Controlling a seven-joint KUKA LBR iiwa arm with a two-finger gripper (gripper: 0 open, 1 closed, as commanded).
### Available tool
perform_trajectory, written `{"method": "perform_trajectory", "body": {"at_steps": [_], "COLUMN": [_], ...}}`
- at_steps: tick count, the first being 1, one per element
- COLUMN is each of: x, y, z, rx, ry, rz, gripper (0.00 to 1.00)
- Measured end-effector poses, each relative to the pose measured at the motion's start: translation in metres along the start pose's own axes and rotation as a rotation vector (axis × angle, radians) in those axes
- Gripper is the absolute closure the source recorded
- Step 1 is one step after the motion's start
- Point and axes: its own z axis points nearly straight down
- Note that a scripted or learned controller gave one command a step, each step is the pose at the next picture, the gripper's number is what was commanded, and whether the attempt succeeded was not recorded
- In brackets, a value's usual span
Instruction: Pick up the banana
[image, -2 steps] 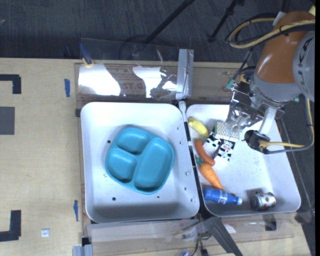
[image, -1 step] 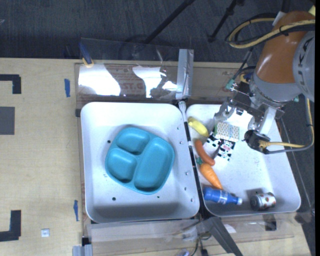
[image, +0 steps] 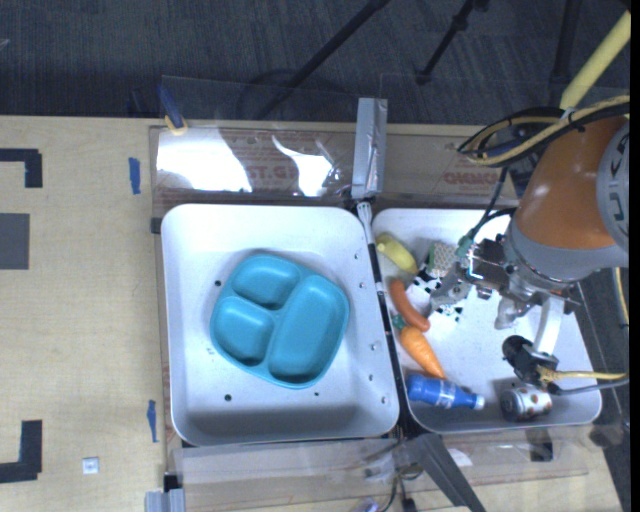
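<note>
The banana (image: 395, 252) is small and yellow and lies at the far left corner of the right bin (image: 575, 345), close to the wall between the two bins. My gripper (image: 472, 288) hangs over the middle of the right bin, a short way right of and nearer than the banana, and is not touching it. A black-and-white patterned thing (image: 440, 283) sits between the gripper and the banana, right against the gripper's left side. The grey and orange arm hides the bin's far right part.
Two orange carrots (image: 408, 305) (image: 420, 348) lie along the right bin's left wall, below the banana. A blue bottle (image: 442, 393) and a small can (image: 526, 402) lie at its near edge. The left bin (image: 190, 300) holds a blue divided plate (image: 280, 318).
</note>
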Motion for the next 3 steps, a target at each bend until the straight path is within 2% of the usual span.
{"method": "perform_trajectory", "body": {"at_steps": [1, 2, 3], "x": [-0.005, 0.016, 0.021], "y": [0.135, 0.049, 0.041], "z": [0.07, 0.031, 0.031], "rx": [-0.005, 0.001, 0.001], "ry": [0.0, 0.0, 0.0], "rz": [0.172, 0.037, 0.078], "gripper": [0.0, 0.0, 0.0]}}
